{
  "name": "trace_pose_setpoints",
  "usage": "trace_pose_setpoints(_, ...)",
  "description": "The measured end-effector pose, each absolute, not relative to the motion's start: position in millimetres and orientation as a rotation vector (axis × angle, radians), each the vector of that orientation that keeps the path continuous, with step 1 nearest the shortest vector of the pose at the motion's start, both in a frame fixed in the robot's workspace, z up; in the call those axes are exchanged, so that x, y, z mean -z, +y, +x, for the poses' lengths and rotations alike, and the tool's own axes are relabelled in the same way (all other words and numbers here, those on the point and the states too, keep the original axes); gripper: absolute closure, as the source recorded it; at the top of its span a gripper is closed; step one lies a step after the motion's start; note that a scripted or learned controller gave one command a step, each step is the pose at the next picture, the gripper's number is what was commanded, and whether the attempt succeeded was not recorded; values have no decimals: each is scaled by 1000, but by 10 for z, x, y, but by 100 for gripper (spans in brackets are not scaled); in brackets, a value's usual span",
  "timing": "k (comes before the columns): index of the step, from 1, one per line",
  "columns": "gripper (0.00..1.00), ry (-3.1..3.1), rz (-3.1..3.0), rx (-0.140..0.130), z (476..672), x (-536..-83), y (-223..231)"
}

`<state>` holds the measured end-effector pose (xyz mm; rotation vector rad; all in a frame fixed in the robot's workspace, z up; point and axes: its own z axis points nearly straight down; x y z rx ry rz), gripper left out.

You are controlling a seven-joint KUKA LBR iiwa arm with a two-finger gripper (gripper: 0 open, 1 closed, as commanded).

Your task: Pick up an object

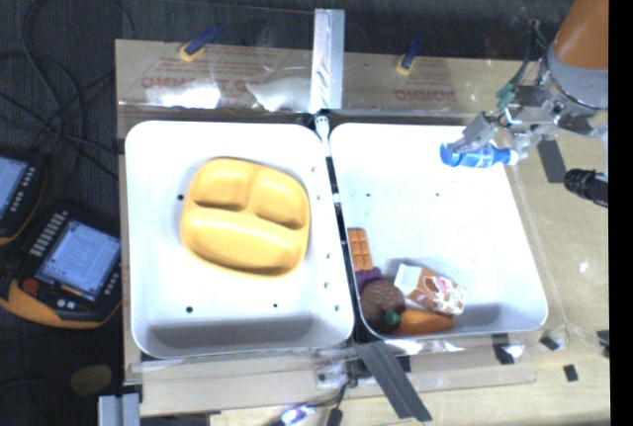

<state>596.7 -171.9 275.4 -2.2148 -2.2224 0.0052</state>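
Note:
My gripper (487, 141) hangs over the far right corner of the right bin (445, 216), with the grey and orange arm reaching in from the upper right. A small blue and white object (476, 156) sits between the fingertips, lying crosswise and held above the bin's floor. In the near corner of the right bin lie a brown round piece (380, 297), an orange carrot (427, 322), a white and red packet (433, 288) and an orange-brown bar (357, 248) against the left wall.
A large yellow compartment tray (245, 214) lies upside down in the middle of the left bin (158, 305). A metal divider post (328, 58) stands behind the bins. Handheld controllers (59, 261) and cables lie left of the bench.

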Motion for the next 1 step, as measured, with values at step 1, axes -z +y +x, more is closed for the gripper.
trace_pose_setpoints(1, 0, -2418, -2002, -8, 6445, -1794, -2247)
